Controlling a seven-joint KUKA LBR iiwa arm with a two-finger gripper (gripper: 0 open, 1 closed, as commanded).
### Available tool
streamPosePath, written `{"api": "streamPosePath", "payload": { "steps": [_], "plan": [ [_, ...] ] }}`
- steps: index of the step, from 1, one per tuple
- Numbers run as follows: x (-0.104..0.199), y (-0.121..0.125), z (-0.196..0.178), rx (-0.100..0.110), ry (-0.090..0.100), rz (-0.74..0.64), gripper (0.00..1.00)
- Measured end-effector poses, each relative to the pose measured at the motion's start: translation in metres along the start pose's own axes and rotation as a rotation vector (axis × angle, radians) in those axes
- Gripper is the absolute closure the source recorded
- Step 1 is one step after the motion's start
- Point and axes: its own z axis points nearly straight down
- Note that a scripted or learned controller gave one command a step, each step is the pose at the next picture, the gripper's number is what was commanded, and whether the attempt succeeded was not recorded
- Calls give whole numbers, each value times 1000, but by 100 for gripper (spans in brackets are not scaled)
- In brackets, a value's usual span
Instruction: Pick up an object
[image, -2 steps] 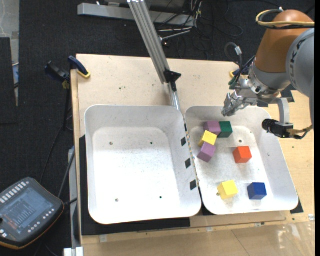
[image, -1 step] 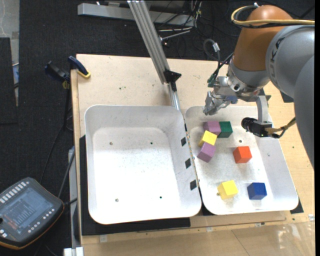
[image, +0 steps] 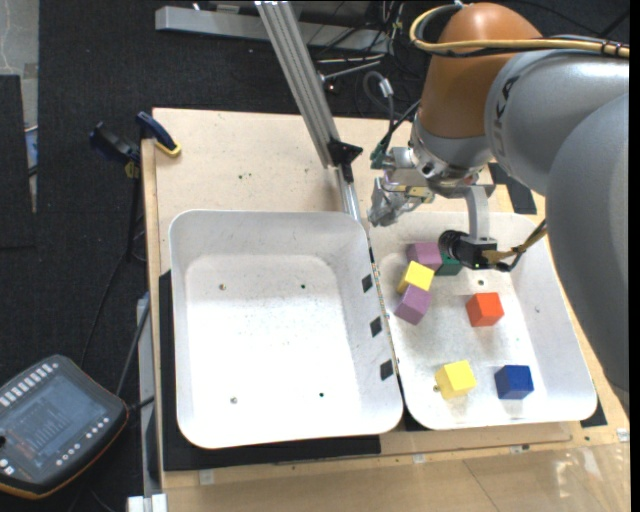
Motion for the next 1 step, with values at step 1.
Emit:
{"api": "streamPosePath", "payload": {
  "steps": [1],
  "plan": [
    [60, -11, 3, 4, 0, -1, 100]
  ]
}}
